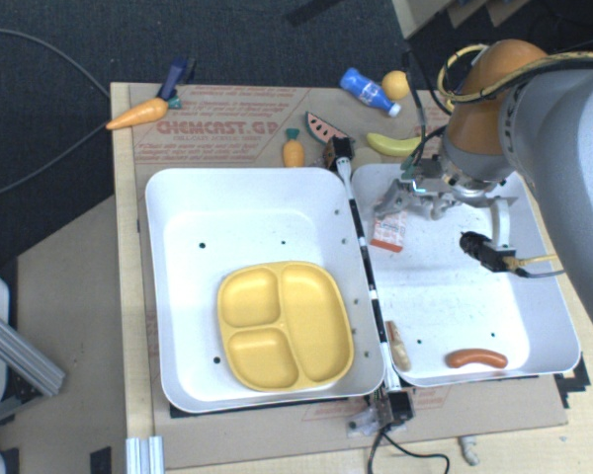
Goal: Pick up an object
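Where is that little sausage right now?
The sausage lies in the right-hand bin, near its front edge, well apart from the end effector at the back of that bin.

Tabletop [227, 131]: brown board w/ red print, carrying 2 white bins side by side. Left bin [178, 265] is the landmark. Right bin [544, 334] touches its right wall. Behind left bin, far-left corner: carrot [138, 115] w/ a blue thing [175, 75] just beside it. Behind its far-right corner: small orange veg [294, 152], melon slice [321, 126]. Further right, behind right bin: banana [392, 144], blue bottle [368, 91], yellow fruit [396, 85].
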Available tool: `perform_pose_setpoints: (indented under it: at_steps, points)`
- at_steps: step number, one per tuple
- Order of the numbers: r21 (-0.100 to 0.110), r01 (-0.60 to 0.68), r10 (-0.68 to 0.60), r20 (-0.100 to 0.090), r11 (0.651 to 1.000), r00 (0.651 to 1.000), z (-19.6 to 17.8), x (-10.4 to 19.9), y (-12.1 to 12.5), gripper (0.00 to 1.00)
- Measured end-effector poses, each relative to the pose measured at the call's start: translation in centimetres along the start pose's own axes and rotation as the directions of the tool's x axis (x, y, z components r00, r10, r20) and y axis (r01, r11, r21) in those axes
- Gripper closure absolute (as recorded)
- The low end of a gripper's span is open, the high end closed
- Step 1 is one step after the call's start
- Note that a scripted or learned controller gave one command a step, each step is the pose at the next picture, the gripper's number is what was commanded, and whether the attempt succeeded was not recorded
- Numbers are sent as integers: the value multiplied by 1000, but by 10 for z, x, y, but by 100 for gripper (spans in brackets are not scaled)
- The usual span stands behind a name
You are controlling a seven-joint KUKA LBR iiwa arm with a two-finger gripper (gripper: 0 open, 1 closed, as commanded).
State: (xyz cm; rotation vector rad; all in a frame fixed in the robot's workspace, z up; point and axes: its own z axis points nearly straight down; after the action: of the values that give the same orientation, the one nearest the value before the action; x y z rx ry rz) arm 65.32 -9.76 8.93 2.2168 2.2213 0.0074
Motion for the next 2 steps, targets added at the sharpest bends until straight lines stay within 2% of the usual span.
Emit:
perform_pose_setpoints:
  at_steps: [1, 2]
  points:
    - [-1, 0, 0, 0, 1000, 1000, 0, 5, 16, 0]
    - [-1, 0, 0, 0, 1000, 1000, 0, 3, 16, 0]
